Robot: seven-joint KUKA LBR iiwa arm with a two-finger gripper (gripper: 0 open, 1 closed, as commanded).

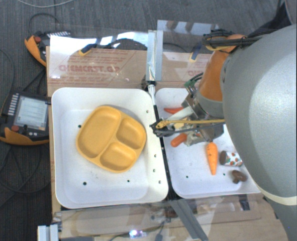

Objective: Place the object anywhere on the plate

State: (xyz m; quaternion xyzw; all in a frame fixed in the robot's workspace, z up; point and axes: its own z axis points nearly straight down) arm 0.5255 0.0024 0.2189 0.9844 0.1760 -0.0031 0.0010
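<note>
A yellow plate with three compartments lies tilted in the left white bin, and nothing rests on it. My gripper hangs low over the left part of the right bin, close to the wall between the two bins. A small orange piece lies just below and left of the gripper, touching or nearly touching it. Whether the gripper holds this piece is hidden by the wrist. An orange carrot lies to the lower right of the gripper, apart from it.
A thin red-orange piece lies at the right bin's back left. A white thing with red spots and a small brown lump sit beside the carrot. My arm covers the bin's right side. Cardboard lies behind the bins.
</note>
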